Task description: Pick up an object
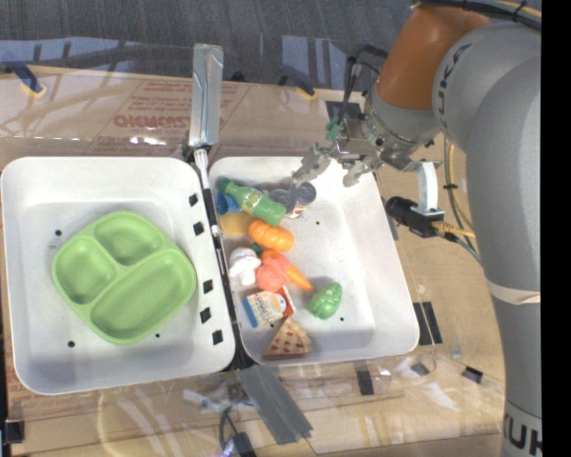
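The right-hand bin (385, 255) served as the landmark, since every loose toy lay inside it, crowded against its left wall beside the divider. The gripper (335, 165) hung over that bin's far edge, its fingers (309, 168) spread apart with nothing between them, so it was released and empty. Just left of and below it, near the bin's far-left corner, lay a green bottle (250, 201) on its side, with a small greyish round piece (303, 194) beside it, closest to the fingertips; either seemed the likeliest target, judging by the arm's reach. Toward the bin's middle sat an orange carrot (270, 235), then a white-and-pink toy (257, 269), and a green broccoli-like piece (325, 299) nearer its front. At the bin's front-left were a small carton (266, 307) and a waffle-patterned wedge (287, 339). The pile's tightness suggested a grasp there could nudge neighbours. Left of this bin, the other bin (29, 188) held a green divided plate (124, 275), apart from the toys.
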You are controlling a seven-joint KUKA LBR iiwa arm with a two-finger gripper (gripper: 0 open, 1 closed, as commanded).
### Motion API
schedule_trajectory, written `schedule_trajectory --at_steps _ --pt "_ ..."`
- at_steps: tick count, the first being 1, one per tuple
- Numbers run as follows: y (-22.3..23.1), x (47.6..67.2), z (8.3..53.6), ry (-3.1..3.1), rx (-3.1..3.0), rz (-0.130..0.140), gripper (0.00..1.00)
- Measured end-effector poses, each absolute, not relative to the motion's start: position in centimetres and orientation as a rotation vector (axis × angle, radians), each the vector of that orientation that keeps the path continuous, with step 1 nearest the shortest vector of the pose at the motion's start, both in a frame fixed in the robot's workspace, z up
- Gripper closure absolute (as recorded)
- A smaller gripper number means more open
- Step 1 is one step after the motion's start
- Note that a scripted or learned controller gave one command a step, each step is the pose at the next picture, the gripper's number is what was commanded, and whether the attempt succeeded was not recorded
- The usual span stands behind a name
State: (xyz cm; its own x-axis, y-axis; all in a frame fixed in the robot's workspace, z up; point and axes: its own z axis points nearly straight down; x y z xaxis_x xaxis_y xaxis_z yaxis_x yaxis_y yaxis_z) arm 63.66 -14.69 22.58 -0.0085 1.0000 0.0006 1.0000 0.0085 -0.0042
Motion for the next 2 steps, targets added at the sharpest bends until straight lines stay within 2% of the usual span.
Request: schedule_trajectory --at_steps 1,2 --pt "-11.1 57.9 10.2 -2.577 -1.787 0.004 0.0" --pt "-11.1 58.0 11.3 -2.583 -1.784 0.003 1.0"
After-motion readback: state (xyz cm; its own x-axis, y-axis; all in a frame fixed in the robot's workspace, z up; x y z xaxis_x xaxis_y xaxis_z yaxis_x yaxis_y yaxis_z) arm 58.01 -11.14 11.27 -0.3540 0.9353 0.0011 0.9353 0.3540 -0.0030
